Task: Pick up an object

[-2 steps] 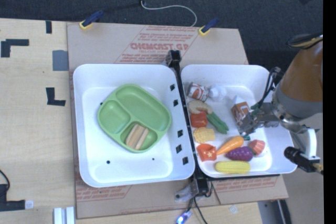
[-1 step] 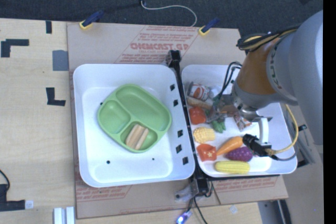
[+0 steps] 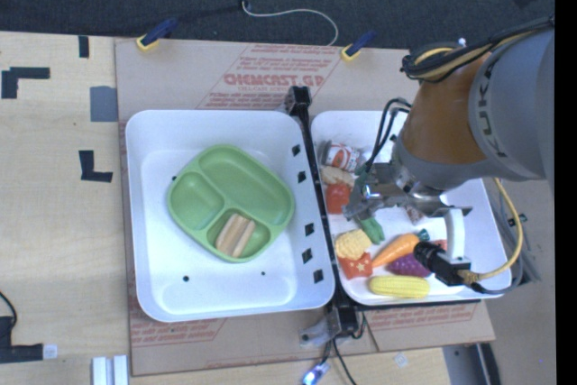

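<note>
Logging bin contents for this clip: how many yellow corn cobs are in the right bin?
2: one corn cob near the bin's left wall, another corn cob along the near edge. The arm may hide more.

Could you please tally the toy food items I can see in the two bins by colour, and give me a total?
Yellow: 2, a corn cob and a lumpy yellow piece
Orange: 1, a carrot
Purple: 1, a grape bunch
Red: 2, a small block and a piece beside the divider
Tan: 1, a hot dog on the green plate
Total: 7; more may be hidden under the arm.
</note>
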`<state>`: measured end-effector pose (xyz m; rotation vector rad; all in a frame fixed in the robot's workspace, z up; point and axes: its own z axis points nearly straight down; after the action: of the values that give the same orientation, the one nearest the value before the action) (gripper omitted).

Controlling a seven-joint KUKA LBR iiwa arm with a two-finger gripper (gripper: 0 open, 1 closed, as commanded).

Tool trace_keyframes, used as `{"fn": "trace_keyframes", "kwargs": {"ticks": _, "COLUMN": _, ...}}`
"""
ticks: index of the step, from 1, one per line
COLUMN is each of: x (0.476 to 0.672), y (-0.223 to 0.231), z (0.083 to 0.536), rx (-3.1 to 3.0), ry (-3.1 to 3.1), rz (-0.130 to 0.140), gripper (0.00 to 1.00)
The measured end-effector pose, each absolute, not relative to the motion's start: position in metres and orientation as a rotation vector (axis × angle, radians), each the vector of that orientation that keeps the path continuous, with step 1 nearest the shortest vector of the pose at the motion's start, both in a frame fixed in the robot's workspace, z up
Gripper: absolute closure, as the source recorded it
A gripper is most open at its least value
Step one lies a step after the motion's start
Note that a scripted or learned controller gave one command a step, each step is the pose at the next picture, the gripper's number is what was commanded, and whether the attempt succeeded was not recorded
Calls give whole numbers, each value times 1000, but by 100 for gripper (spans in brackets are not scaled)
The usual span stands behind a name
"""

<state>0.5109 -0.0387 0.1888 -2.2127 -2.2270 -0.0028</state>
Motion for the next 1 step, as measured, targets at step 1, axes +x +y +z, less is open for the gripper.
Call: {"fn": "trace_keyframes", "kwargs": {"ticks": 1, "x": 484, "y": 27, "z": 317, "rx": -2213, "ry": -2236, "rz": -13, "gripper": 100}}
